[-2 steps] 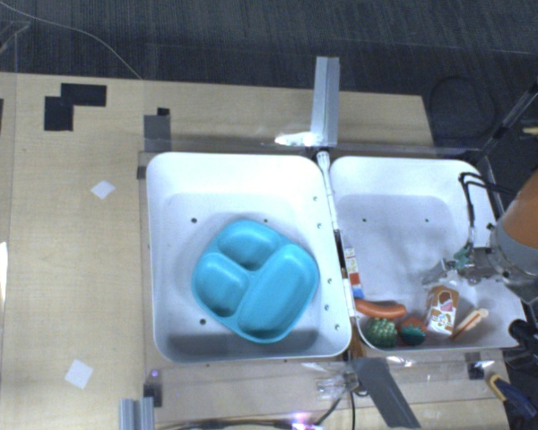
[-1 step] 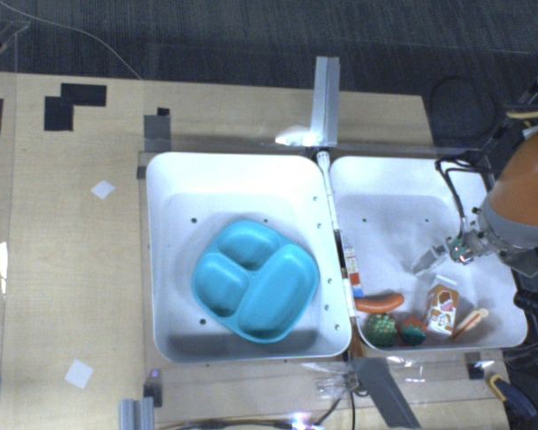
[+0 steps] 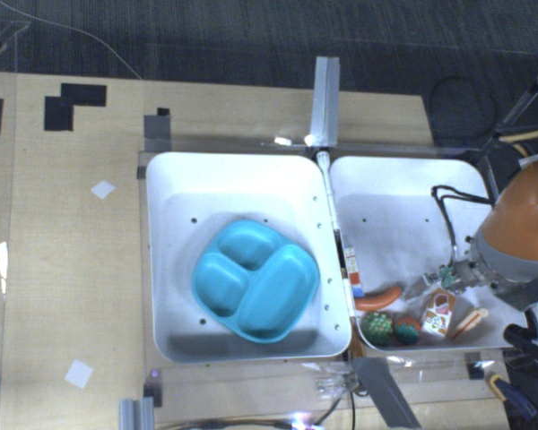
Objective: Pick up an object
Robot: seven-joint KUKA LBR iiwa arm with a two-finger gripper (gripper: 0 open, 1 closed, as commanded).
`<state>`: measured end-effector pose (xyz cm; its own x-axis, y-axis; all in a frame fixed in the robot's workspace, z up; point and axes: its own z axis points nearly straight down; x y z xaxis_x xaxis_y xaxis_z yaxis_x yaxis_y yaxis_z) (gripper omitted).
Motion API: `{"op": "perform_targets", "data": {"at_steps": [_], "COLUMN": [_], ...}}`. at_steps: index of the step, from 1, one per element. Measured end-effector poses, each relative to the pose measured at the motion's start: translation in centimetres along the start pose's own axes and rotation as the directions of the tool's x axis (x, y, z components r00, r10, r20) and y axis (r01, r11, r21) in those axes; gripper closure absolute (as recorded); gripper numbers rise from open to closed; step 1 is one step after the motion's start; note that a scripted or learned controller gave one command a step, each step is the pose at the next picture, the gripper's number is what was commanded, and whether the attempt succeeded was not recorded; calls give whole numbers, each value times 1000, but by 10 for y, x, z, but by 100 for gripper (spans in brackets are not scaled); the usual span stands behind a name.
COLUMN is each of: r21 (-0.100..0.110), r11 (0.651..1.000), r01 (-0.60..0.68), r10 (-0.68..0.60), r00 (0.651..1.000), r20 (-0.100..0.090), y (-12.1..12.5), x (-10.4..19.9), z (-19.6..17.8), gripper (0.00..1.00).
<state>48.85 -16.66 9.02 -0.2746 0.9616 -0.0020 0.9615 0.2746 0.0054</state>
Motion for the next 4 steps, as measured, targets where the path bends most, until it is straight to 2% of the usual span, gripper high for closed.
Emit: {"op": "perform_targets", "data": {"at_steps": [1,2,3,4], "r21": [-6,-20,2,2], "r11": [988,988,998,998], "r01": [152,152,65,65], "r10": [-152,-152,-65,-65], "r00": [988,988,998,998], "r20": [3,16,-1,-1], "y": [1,6,16,16], "x": [-8,-10,57,57], "z": [1,-13,-27,-27], "gripper": [0,100,100,0]}}
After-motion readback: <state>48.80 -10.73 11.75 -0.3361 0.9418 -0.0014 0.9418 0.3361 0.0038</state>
